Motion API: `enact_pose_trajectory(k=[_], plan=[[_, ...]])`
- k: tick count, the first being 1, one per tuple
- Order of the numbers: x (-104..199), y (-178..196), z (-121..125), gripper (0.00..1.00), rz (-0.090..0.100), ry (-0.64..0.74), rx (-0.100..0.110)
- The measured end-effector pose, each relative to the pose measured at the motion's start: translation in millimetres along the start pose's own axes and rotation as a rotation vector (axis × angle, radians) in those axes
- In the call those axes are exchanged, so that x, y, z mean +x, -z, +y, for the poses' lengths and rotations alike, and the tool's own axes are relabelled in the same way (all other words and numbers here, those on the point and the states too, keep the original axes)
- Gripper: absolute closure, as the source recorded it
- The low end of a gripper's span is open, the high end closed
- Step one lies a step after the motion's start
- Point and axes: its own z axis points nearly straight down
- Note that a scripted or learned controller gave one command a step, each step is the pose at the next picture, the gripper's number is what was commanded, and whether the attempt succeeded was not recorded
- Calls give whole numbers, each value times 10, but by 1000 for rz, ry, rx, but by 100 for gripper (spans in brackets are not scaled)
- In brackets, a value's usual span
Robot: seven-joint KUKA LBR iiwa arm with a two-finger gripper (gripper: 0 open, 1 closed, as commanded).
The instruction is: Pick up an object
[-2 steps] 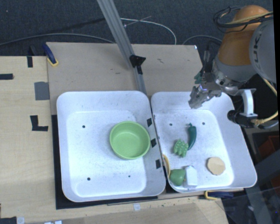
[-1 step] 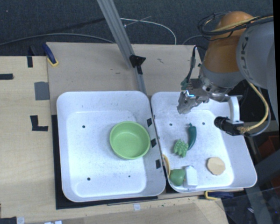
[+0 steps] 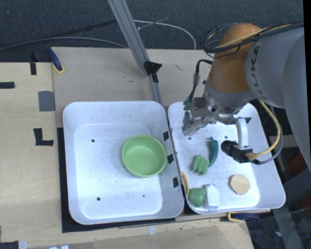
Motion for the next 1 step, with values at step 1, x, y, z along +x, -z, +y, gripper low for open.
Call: enact_pose_trajectory(k=[1], plan=[[563,-22,-235,100,0,2,0]])
